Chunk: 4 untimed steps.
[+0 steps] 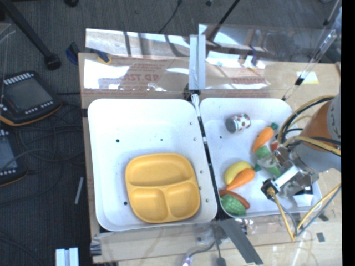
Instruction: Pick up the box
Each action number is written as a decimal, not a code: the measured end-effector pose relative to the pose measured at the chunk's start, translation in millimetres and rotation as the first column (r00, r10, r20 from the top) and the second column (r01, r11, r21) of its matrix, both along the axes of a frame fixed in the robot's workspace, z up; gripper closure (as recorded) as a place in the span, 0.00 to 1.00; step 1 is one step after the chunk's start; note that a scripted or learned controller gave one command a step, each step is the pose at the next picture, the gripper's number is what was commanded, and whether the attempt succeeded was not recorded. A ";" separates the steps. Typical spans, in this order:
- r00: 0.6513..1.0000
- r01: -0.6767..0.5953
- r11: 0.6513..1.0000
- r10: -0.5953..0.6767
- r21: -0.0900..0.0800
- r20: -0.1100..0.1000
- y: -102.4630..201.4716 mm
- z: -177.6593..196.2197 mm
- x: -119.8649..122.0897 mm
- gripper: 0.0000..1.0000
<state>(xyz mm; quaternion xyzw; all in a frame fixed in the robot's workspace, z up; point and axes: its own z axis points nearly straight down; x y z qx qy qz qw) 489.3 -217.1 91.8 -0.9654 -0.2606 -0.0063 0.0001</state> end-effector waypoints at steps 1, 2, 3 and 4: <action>1.000 0.003 1.000 -0.003 -0.005 0.001 122.1 -0.8 83.9 0.00; 0.947 0.320 0.947 -0.320 -0.006 -0.008 104.1 -2.4 149.3 0.00; 0.990 0.140 0.990 -0.140 -0.004 -0.002 104.5 -1.0 52.6 0.00; 0.970 0.243 0.970 -0.243 -0.006 0.007 119.2 -0.4 8.9 0.00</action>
